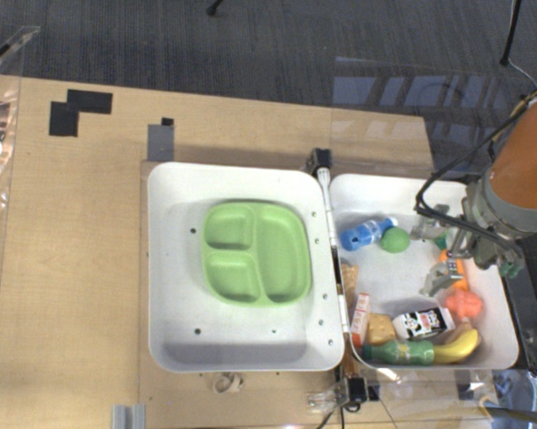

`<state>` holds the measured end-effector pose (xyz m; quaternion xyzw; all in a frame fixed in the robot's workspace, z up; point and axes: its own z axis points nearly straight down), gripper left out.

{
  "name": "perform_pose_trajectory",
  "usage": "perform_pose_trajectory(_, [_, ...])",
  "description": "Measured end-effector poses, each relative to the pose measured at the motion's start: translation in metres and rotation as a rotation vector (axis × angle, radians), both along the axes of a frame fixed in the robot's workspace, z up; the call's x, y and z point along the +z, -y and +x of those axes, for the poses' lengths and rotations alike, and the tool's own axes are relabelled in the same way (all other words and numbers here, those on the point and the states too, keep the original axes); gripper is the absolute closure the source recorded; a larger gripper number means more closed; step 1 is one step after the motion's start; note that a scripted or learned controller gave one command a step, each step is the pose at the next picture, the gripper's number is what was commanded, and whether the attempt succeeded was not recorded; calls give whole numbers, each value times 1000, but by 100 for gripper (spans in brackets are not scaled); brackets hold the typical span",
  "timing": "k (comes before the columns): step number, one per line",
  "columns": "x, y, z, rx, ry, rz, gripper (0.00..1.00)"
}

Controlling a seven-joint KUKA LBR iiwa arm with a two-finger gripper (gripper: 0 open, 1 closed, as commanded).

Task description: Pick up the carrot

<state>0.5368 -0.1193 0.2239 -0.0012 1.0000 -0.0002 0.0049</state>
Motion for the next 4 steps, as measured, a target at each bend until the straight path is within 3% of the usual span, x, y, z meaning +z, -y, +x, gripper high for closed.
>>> perform_pose_trajectory(1, [-60, 72, 40, 47, -3, -2, 0])
perform_pose_trajectory(2, [-134, 85, 100, 221, 8, -5, 0])
perform_pose_trajectory(3, [-135, 86, 38, 366, 3, -5, 0])
perform_pose_trajectory(4, [-120, 85, 43, 372, 14, -10, 100])
